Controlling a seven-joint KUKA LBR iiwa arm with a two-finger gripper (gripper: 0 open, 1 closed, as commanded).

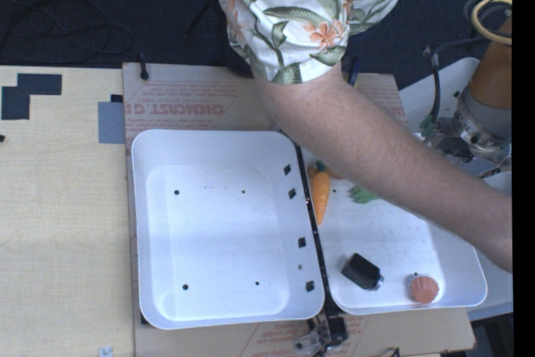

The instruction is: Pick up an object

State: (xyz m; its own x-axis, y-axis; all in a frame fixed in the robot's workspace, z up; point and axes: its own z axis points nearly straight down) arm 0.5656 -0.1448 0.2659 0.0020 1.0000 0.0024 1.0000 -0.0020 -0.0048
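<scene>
Pick pending in right bin (393,238); person's forearm (376,146) across it.
Carrot (320,192) at 9 o'clock by divider, black block (362,271) at 6, pink ball (424,289) at 5. Best to wait for forearm clearance, then descend squarely on block. Grip state: cannot tell.

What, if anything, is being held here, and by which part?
Cannot be told: a person's forearm crosses the right bin; the carrot, black block and orange ball lie loose.

Cardboard sheet (201,100) under the bins: red printed lettering, seen upside down and mirrored, roughly "CHEMCAST"; remaining characters too blurred to read.
</scene>
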